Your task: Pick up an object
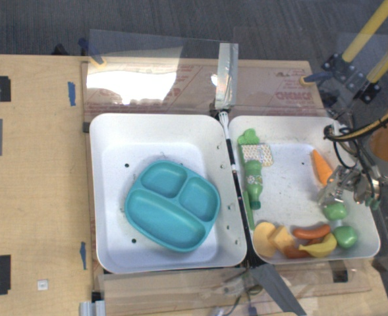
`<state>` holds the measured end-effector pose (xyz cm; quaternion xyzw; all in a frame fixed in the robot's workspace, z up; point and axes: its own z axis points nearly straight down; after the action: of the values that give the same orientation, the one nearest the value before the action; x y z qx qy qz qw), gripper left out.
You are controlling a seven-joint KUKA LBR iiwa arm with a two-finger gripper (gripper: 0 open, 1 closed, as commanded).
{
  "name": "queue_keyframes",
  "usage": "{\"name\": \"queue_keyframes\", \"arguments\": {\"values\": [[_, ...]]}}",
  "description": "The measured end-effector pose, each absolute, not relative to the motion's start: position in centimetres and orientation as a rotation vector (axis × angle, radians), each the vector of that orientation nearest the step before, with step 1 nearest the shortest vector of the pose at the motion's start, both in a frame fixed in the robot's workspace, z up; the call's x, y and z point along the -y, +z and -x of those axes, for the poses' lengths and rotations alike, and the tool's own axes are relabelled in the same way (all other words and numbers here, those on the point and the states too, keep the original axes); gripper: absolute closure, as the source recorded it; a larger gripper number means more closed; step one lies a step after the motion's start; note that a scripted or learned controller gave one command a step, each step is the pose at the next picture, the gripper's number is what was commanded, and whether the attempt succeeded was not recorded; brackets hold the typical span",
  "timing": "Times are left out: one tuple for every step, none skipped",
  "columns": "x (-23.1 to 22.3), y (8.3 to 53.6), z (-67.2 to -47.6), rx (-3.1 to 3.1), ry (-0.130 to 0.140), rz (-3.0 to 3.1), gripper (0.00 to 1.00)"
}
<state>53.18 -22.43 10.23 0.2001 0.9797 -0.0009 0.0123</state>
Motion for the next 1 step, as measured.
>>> {"name": "queue_keyframes", "arguments": {"values": [[22.41, 10.12, -53.12, -3.056, -0.002, -0.625, 0.00]]}}
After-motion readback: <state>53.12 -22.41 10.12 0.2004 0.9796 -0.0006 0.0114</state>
